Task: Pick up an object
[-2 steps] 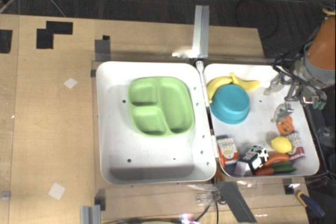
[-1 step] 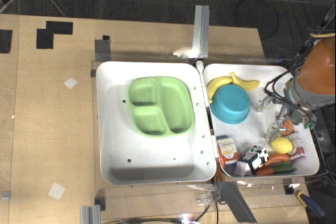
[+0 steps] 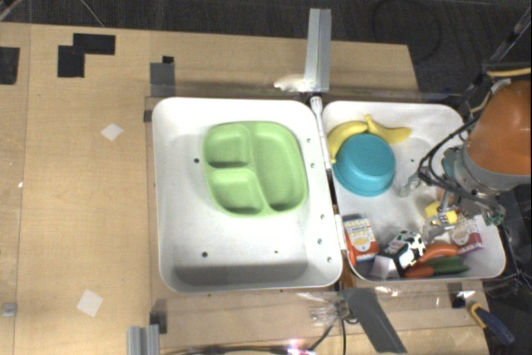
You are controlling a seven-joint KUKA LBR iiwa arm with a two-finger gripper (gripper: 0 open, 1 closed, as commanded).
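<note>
The right bin (image 3: 432,119) holds a yellow banana (image 3: 366,131) at its back and a blue bowl (image 3: 365,164) upside down just in front of it. Along its front lie a small orange and white carton (image 3: 359,235), a black and white toy (image 3: 408,248), a red piece (image 3: 432,253) and a green piece (image 3: 447,266). My gripper (image 3: 447,214) hangs low over the right side of this bin, below the orange band (image 3: 503,133). A small yellow item (image 3: 450,218) and a purple packet (image 3: 470,239) lie right by its tip.
A green divided plate (image 3: 253,167) lies in the left bin (image 3: 179,220). A metal post (image 3: 317,50) stands behind the wall between the bins. Black cables (image 3: 432,158) trail from the arm over the right bin.
</note>
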